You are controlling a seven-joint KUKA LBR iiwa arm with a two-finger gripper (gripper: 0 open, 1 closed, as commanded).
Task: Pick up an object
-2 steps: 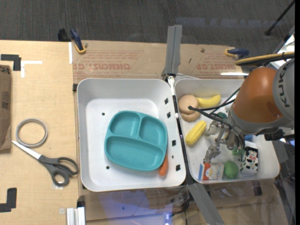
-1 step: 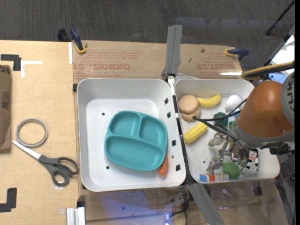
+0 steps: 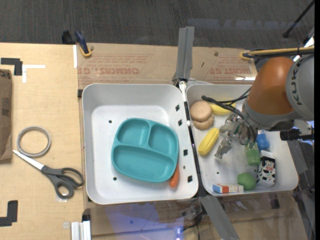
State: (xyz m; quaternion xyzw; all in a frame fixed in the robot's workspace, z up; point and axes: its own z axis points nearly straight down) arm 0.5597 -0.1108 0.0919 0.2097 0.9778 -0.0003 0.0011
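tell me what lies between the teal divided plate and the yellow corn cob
In the camera view, the two bins' adjoining white walls separate the teal divided plastic plate from the yellow corn cob; an orange carrot lies lower, beside the plate.

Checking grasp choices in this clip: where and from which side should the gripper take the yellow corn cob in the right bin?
Probably across the middle of the yellow corn cob, from above, fingers straddling its narrow width. It lies flat and slanted on the right white bin floor, its upper end near the tan round bun. The gripper hangs just to its right.
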